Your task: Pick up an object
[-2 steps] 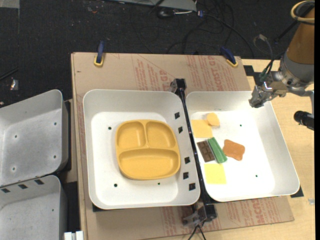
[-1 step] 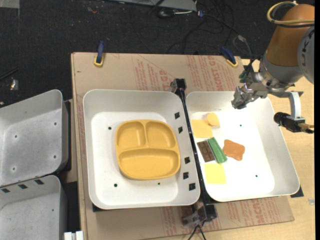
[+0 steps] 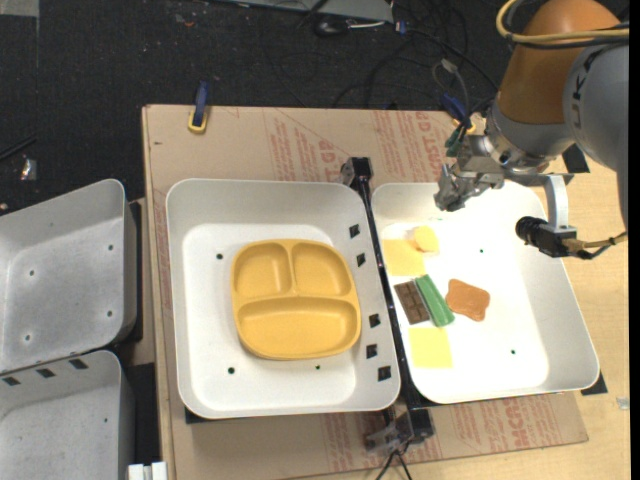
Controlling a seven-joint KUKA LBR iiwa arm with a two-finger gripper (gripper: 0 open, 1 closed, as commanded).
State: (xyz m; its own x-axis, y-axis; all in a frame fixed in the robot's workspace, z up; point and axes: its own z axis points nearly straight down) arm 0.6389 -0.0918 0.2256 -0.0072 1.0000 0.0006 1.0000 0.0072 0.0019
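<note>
The gripper (image 3: 452,200) hangs over the far left of the right bin (image 3: 560,368); how its jaws stand cannot be told, and nothing shows in its grasp. Just nearer lies the small yellow piece (image 3: 425,239), rounded, pale, flat on the floor, probably the target.

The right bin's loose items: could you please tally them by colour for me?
Yellow: 3, a round piece, a flat square beside it, and a lower square.
Green: 1, a stick.
Brown: 1, a dark bar.
Orange-brown: 1, a chunk.
Total: 6
</note>
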